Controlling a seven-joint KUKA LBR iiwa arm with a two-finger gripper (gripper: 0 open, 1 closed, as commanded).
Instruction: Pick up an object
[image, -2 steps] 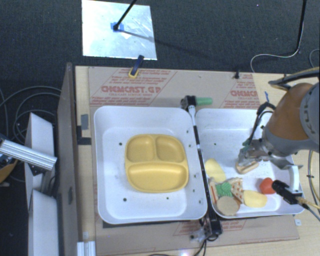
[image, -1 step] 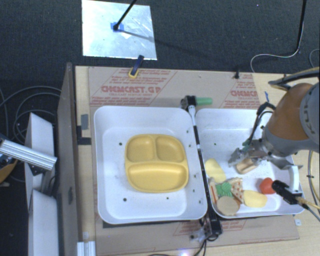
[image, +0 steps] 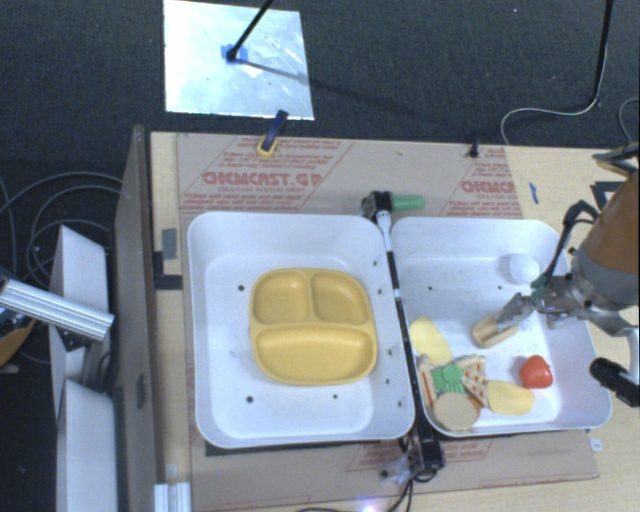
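Lying nearest the lower edge of the frame, a cluster of toy food sits in the right bin (image: 575, 405): a tan round piece (image: 456, 410), a green-and-striped piece (image: 460, 380), a pale yellow piece (image: 511, 399), a red tomato-like piece (image: 536, 371) and a yellow lemon-like piece (image: 431, 341). Just above them, at right of centre, a tan bread-like stick (image: 497, 325) rests on the bin floor, its long axis running from lower left to upper right, pointing toward the arm.

The pincer (image: 540, 300) hangs at that stick's upper-right end, touching or nearly touching it; whether its jaws are spread or closed I cannot tell, and nothing is clearly between them. By my judgement the stick is the likely target, lying down and left of the pincer, so a grasp would want the jaws set across that diagonal. A white ball (image: 520, 267) sits just above, close enough to be nudged.

Further left, the left bin (image: 215, 300) carries a yellow 3-compartment plate (image: 312, 326). Beyond both bins the bench (image: 330, 165) stretches toward the upper frame.
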